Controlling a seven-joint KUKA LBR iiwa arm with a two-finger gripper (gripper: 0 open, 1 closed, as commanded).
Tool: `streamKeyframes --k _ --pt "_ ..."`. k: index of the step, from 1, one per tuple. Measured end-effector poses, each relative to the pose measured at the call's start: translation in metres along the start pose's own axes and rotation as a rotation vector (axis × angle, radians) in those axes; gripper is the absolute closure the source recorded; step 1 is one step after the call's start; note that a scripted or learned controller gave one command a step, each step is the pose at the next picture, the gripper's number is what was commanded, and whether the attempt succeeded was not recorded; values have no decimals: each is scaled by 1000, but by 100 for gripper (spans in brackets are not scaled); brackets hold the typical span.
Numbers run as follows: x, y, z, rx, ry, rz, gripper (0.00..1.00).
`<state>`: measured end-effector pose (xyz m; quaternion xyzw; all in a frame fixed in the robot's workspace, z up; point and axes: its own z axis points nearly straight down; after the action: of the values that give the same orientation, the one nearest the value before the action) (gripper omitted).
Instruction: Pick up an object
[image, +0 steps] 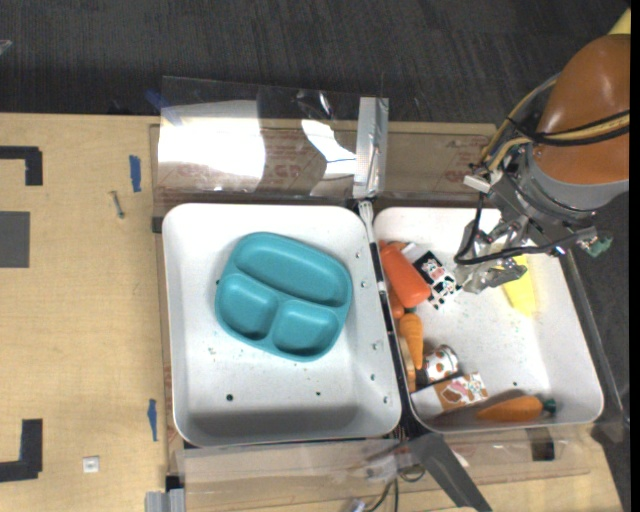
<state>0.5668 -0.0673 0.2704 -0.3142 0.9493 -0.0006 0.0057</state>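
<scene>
The arm reaches in from the right and its tool (483, 268) hangs over the upper middle of the right bin (585, 340), low among the clutter but with nothing visibly caught in it; how far it is spread I cannot tell, since the metal parts blur together against the white floor. Candidates for the pick lie close by: a small black-and-white patterned block (437, 277) just to the tool's left, an orange bottle-like piece (403, 276) beside that against the dividing wall, and a yellow piece (521, 287) just to the tool's right. Further toward the near edge sit a small packet (461, 390), a carrot-shaped toy (512, 407) and another orange item (412, 345). The left bin (190, 380) holds a teal divided tray (283, 293), well apart from the arm. This looks like the approach stage, before any grasp is made. The next move would call for settling over one piece, probably the patterned block or the yellow one, descending squarely, closing and lifting; the crowding near the wall could spoil the grip
</scene>
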Motion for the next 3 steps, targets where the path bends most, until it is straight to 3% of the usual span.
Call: streamKeyframes --k 1,2,3 --pt "-56 49 87 -6 10 307 100" --pt "-66 -29 23 4 -1 284 100" --pt "-92 -48 -20 2 -2 361 100"
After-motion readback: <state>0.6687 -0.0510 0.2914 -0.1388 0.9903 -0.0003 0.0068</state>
